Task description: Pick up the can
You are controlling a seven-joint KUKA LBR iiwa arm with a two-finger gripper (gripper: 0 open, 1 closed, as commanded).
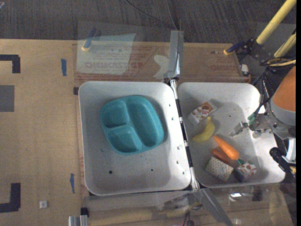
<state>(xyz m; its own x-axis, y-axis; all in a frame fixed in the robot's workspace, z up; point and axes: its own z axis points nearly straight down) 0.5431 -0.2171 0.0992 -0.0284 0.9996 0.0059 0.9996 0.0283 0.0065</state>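
Left white bin (pixel 89 173) on the counter holds a teal plastic divided plate (pixel 132 124); over in the right white bin (pixel 244 95) there's a small printed carton (pixel 202 111), a yellow banana (pixel 205 132), an orange carrot (pixel 226 147), a patterned box (pixel 219 168) and a small colourful can (pixel 246 170) near the front corner; the hand (pixel 245 126) hovers at the right side, well apart from the can, its opening too blurred to tell.

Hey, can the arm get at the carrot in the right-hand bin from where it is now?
Probably yes. The carrot lies uncovered near the middle of the right bin, and the gripper is already over that bin, close beside it. The banana lies on the carrot's other side, out of the way.
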